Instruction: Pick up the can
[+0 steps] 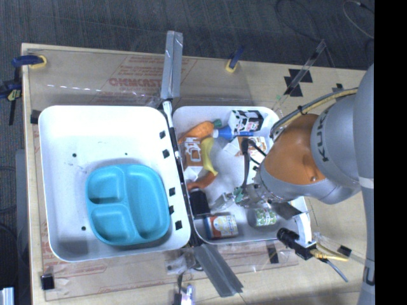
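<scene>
Below, cylindrical labelled can (222, 225) lying sideways in glossy white right bin (275, 115), fingers' (249, 196) state unclear.

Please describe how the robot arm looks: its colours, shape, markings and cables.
The arm is thick, rounded and grey, with a glossy orange band above the wrist. Dark letters are printed on the grey shell near the orange part. Thin cables, one yellowish, run along its upper side. The gripper below is small, dark and metallic.
</scene>
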Available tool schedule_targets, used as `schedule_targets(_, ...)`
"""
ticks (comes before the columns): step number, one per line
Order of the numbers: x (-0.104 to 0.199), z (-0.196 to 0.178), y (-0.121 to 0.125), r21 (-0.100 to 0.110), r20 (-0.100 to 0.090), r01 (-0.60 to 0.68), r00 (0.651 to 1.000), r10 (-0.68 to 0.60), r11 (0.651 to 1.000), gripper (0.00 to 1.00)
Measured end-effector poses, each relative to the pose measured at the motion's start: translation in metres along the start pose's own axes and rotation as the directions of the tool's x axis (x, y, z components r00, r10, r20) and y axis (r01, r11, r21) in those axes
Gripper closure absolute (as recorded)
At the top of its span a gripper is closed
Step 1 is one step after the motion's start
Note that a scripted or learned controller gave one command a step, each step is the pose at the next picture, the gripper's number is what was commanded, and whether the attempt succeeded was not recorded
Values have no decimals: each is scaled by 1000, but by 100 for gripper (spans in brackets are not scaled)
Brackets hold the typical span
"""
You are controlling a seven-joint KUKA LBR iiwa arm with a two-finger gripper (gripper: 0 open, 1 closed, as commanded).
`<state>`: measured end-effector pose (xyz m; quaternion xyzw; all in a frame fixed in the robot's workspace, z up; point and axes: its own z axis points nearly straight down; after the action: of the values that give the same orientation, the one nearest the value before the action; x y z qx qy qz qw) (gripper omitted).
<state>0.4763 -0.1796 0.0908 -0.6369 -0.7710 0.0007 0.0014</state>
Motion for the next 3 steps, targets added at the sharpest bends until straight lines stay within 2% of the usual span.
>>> schedule_targets(1, -30, -36, -5, -2, 1, 86, 996, -86, 996, 0)
schedule_targets(2, -31, -89, -6, -3, 2, 125, 992, -125, 992, 0)
schedule_targets(3, -29, 0, -5, -2, 1, 135, 991, -135, 991, 0)
